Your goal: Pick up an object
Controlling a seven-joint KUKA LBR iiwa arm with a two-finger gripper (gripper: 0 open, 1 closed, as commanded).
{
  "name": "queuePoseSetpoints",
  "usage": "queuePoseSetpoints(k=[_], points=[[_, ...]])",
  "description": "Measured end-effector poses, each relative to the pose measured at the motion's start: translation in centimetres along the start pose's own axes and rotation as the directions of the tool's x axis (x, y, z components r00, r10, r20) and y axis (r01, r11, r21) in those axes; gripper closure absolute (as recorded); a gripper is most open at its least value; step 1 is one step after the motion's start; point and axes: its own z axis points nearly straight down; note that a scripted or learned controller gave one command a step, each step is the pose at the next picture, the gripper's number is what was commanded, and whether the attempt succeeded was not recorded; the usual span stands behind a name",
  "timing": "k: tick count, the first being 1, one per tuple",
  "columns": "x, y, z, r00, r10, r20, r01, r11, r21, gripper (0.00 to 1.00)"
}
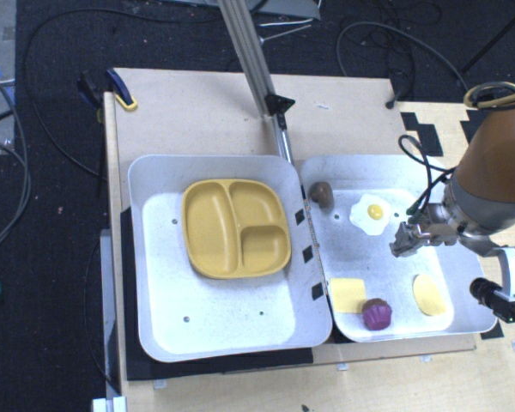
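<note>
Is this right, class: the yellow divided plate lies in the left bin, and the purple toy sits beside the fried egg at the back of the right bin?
One thing is wrong. The camera view shows the purple toy at the front of the right bin, beside the yellow square slice; the fried egg lies further back. The yellow divided plate does lie in the left bin.

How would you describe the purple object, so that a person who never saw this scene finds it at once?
Look in the right white bin, at its near edge. There sits a small round purple toy, just right of a flat pale yellow square piece. It is the one purple item; its neighbours are yellow, white or brown.
</note>
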Motion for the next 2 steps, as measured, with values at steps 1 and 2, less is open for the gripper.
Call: queuePoseSetpoints(k=[1,2], points=[[0.0,0.2,-4.2,1.0,0.0,0.001,0.0,1.0,-0.001,1.0],[5.2,2.0,-2.8,1.0,-0.004,-0.002,0.004,1.0,0.005,1.0]])
